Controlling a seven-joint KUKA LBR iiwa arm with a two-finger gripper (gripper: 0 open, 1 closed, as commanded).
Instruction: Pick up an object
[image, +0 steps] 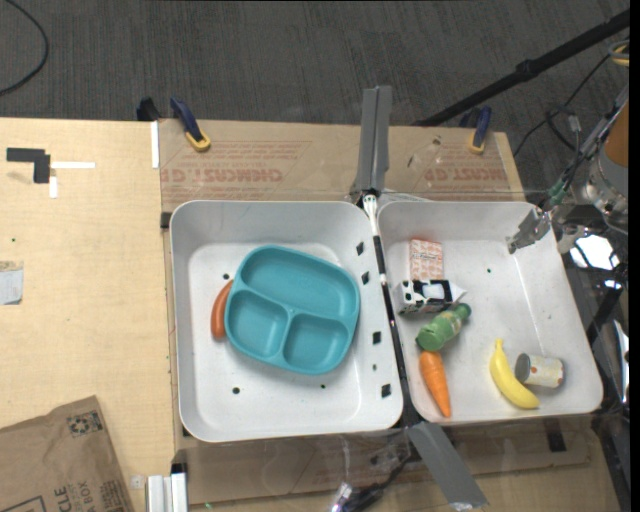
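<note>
Camera view looks down on two shallow white bins set side by side on the bench (80, 300). Left bin (190, 400) holds a teal divided plate (292, 311) lying flat near its middle, with three compartments, none of them holding anything. An orange piece (218, 310), long and rounded, lies just beside the plate's left edge, partly tucked under it.

Right bin (560, 290) holds the loose things. A small pink carton (426, 259) lies near its far left, and a black-and-white toy (430, 293) sits just near of it. A green bottle-shaped toy (442, 328) lies tilted below that, touching the top of a carrot (434, 383) that points toward the near wall. To the right, a yellow banana (510, 378) curves along the near part of the bin, with a small grey can (541, 371) on its side just beside it.

At the right edge, over the far right corner of the right bin, the arm's hand (528, 232) hangs above the bin wall, well apart from every object; whether its fingers are spread or closed I cannot tell. Clamps (190, 124) grip the cardboard beyond the bins, and a cardboard box (55, 460) lies at the near left.
</note>
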